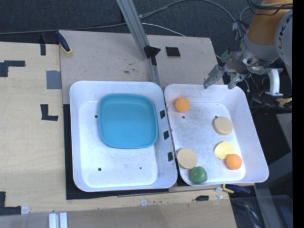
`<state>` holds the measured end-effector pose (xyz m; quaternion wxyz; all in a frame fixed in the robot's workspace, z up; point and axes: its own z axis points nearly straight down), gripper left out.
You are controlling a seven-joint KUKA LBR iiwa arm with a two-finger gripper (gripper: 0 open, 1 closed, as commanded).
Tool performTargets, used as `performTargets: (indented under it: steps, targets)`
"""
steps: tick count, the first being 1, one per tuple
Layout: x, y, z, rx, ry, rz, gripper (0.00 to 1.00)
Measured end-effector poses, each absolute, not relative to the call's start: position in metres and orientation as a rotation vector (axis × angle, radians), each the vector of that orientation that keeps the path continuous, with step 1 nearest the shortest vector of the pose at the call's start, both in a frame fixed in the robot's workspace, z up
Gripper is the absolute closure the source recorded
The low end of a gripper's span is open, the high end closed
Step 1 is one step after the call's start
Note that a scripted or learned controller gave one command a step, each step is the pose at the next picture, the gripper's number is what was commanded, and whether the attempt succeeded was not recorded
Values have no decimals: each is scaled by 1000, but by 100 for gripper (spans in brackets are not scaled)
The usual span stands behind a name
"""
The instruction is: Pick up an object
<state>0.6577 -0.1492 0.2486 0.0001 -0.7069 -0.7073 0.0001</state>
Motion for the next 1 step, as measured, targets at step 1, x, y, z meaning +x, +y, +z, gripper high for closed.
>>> performTargets:
  steps: [1]
  targets:
    - [648, -150, 201, -2218, -2219, 5, 0]
